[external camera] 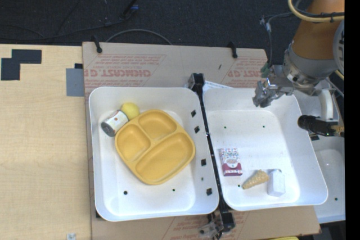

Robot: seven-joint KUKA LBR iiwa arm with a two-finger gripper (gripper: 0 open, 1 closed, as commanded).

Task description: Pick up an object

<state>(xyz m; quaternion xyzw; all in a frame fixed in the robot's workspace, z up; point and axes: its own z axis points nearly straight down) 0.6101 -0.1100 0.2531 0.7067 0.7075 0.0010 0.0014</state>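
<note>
Two white bins (101, 121): yellow tray (154, 146) left, red carton (229, 161) right; pincer (263, 95) state unclear.

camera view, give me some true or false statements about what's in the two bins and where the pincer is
1. The yellow divided plate lies in the left bin. True.
2. The small red and white packet lies in the left bin. False: it lies in the right bin.
3. The pincer is at the far edge of the right bin. True.
4. The cone-shaped piece rests on the plate. False: it lies on the right bin's floor beside a small white block.
5. A yellow ball sits by the plate's far left edge, next to a small can. True.
</note>
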